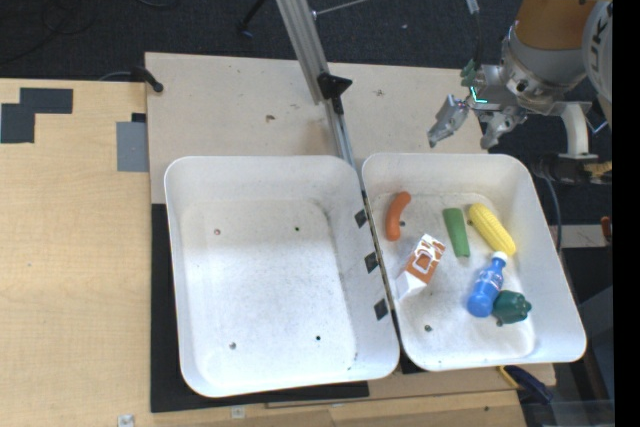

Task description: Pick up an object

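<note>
Hovering above right bin (545, 215) back rim, gripper (468, 125) fingers apart, holding nothing

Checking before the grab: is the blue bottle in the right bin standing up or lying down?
Lying down. The blue bottle rests on its side on the right bin's floor, beside the dark green object.

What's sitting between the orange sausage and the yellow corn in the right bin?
In the camera view, a green stick lies between the orange sausage and the yellow corn, touching neither.
</note>
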`<state>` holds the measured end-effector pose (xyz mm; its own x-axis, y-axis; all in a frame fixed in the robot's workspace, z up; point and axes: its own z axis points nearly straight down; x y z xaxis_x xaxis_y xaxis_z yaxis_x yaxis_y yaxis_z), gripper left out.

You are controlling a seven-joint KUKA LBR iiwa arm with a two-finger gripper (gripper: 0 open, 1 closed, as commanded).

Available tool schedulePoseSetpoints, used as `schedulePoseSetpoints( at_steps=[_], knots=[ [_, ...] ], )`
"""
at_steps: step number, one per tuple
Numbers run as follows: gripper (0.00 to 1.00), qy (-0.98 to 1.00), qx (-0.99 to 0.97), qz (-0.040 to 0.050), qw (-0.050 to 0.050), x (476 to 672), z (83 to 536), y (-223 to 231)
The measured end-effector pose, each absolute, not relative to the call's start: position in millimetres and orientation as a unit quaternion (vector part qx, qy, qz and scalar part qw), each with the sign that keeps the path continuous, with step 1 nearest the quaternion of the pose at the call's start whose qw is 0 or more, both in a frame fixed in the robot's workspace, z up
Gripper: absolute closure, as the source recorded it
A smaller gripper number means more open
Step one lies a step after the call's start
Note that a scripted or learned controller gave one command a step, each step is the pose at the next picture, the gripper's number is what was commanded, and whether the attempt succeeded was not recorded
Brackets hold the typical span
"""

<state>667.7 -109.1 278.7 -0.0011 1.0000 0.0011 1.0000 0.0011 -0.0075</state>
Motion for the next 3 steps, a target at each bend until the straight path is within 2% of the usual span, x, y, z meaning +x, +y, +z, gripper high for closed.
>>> schedulePoseSetpoints(
  at_steps=[1,2,3],
  knots=[
    [0.0,-0.708,-0.706,0.0011,0.001,668.4,282,-109],
    [0.0,-0.707,-0.708,0.0025,0.003,658.5,230,-104],
    [0.0,-0.707,-0.707,0.0029,0.004,658.3,165,-101]
  ],
)
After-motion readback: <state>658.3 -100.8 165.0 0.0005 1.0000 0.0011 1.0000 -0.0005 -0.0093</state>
